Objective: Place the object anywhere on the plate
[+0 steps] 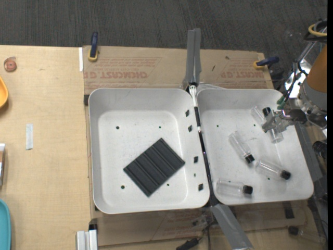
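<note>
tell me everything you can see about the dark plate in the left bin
The plate is a flat, dark grey, roughly square slab with parallel ridges running along its top, matte like plastic or rubber. It lies flat on the floor of the left bin, turned diagonally, slightly toward the near right. Nothing rests on it, and it sits apart from the bin's walls.

Black ribbed plate (154,166); clear, black-capped vials (242,147); white bins (99,155).
</note>
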Tool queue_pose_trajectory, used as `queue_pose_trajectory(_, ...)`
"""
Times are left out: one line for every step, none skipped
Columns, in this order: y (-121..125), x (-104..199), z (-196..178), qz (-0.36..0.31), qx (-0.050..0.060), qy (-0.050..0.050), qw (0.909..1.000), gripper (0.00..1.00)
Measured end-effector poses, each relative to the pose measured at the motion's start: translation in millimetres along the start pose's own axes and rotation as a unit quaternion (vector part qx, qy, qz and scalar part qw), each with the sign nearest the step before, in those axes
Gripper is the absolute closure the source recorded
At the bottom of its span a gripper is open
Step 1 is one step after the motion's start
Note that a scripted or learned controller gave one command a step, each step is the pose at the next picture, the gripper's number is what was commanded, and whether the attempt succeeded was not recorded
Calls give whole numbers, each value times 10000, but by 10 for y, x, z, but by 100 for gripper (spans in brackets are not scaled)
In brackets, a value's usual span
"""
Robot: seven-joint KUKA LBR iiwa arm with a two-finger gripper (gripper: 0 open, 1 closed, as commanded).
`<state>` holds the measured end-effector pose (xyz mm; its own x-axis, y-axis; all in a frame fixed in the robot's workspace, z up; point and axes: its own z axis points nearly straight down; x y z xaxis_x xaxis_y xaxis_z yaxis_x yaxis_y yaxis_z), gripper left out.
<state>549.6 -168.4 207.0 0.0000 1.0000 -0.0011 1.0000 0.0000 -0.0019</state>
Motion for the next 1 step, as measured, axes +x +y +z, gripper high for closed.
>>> queue_pose_trajectory(776,510,95,-1557,-10,-4,9878,100)
